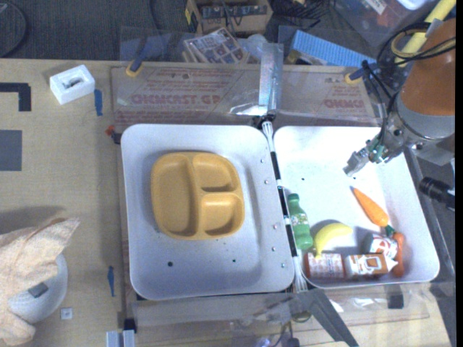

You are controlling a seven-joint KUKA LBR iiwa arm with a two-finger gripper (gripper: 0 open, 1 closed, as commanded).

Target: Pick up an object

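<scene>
The right bin [318, 157] holds several things along its near side: an orange carrot [370, 205], a yellow lemon-like fruit [331, 236], a green bottle [297, 221] against the left wall, a red-and-white bottle [352, 264] lying flat, and a small red item [395, 246] at the right. My gripper [359, 160] hangs over the bin's far right part, above and beyond the carrot, with nothing seen between its fingers. The arm with its orange band [432, 78] comes in from the upper right.
The left bin [137, 194] carries a yellow divided tray [197, 194]. A crumpled cloth [32, 255] lies on the bench at the left, and a small white box [71, 83] sits at the far left. Clear panels stand behind the bins.
</scene>
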